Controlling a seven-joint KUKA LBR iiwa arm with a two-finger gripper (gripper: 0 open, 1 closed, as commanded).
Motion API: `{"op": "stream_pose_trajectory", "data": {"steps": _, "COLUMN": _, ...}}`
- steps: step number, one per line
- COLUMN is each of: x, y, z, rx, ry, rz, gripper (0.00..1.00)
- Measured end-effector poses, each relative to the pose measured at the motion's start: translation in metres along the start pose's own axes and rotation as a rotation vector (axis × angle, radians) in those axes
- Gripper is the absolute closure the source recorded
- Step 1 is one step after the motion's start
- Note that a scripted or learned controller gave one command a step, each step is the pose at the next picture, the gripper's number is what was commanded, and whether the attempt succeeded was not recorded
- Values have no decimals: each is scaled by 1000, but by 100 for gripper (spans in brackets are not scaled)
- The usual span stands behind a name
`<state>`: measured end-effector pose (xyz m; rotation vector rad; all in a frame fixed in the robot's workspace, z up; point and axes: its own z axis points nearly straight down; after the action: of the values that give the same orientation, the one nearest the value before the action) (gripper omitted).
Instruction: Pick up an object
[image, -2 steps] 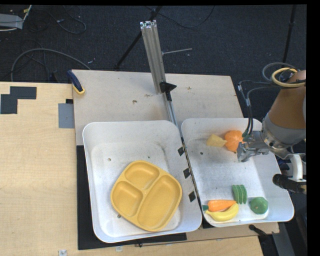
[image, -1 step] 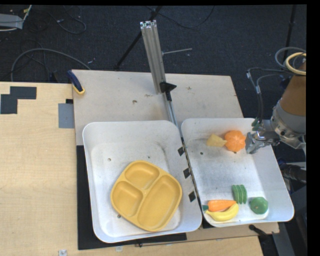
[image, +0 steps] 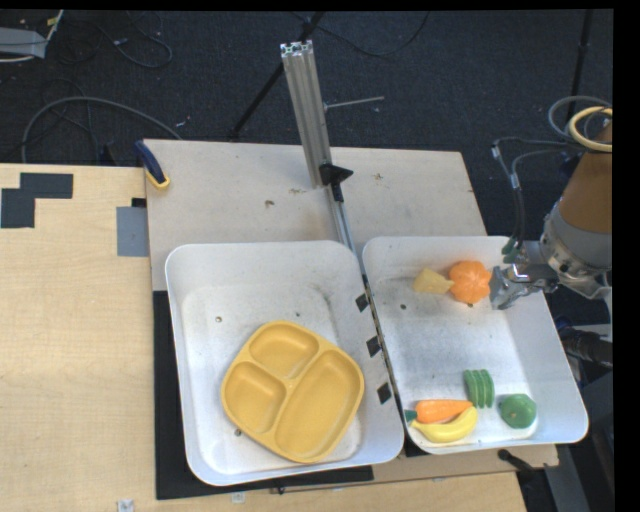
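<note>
Now pincer (image: 506, 287) at right bin (image: 560, 350) rim, beside orange (image: 469, 281).

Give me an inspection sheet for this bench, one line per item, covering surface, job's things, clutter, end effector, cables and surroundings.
Surface: two white bins, left bin and right bin, side by side.
Job's things: orange fruit beside pale yellow wedge; banana, carrot, ridged green piece, round green piece at right bin's near end.
Clutter: yellow divided tray in left bin.
End effector: end effector right of the orange fruit; grip unclear.
Cables: dark cables on floor behind the bench.
Surroundings: metal post, wooden tabletop.
</note>
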<state>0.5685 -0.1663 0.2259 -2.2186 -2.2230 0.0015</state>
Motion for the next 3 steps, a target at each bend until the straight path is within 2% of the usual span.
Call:
{"op": "stream_pose_trajectory", "data": {"steps": 1, "x": 48, "y": 13, "z": -1, "rx": -1, "ry": 1, "rz": -3, "gripper": 100}}
{"op": "stream_pose_trajectory", "data": {"steps": 2, "x": 97, "y": 11, "z": -10, "rx": 1, "ry": 1, "rz": -2, "gripper": 100}}
{"op": "stream_pose_trajectory", "data": {"steps": 3, "x": 152, "y": 11, "z": 3, "rx": 3, "ry": 2, "rz": -3, "gripper": 100}}
